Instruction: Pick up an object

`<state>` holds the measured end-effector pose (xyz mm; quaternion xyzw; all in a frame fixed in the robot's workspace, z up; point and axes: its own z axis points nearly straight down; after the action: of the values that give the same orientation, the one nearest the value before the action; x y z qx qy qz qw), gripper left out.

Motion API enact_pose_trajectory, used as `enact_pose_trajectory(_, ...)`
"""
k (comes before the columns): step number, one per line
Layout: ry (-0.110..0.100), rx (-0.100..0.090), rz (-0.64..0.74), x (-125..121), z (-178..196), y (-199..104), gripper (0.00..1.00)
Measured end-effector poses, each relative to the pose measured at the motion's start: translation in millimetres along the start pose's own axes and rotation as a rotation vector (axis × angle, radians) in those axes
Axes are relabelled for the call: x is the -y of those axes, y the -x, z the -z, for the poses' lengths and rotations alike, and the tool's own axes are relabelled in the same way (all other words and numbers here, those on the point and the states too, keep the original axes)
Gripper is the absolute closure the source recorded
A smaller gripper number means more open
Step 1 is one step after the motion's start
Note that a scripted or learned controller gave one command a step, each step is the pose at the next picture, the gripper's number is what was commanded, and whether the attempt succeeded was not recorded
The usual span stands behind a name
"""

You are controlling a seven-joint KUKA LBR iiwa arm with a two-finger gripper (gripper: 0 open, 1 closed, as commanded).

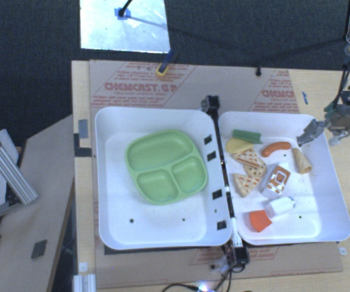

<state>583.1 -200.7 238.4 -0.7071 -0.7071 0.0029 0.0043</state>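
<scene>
The right bin [339,207] holds several toy foods. Among them are a green strip [246,135], a yellow piece [238,145], a red sausage [276,148] and a tan roll [301,160]. Two toast triangles [249,160], an orange-and-white packet [277,180], a white block [280,206] and an orange block [260,221] lie nearer the front. My gripper [322,136] hangs over the bin's back right corner, just right of the sausage and above the roll. It is open with nothing between its fingers.
A green three-part tray [165,166] lies in the left bin [105,212]. A black divider [220,169] runs between the bins. A metal frame [4,169] stands at the far left, and a shiny plate [126,17] lies behind the bench.
</scene>
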Motion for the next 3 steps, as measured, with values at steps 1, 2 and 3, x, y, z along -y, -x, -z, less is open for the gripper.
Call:
enact_pose_trajectory(1,0.012,0.003,0.003,-2.5,7.4,-0.7,0.0)
enact_pose_trajectory(2,0.007,0.001,0.002,1.2,-53.1,-6.6,0.0)
enact_pose_trajectory(3,0.009,0.002,0.003,-7.5,-99.0,-6.3,0.0)
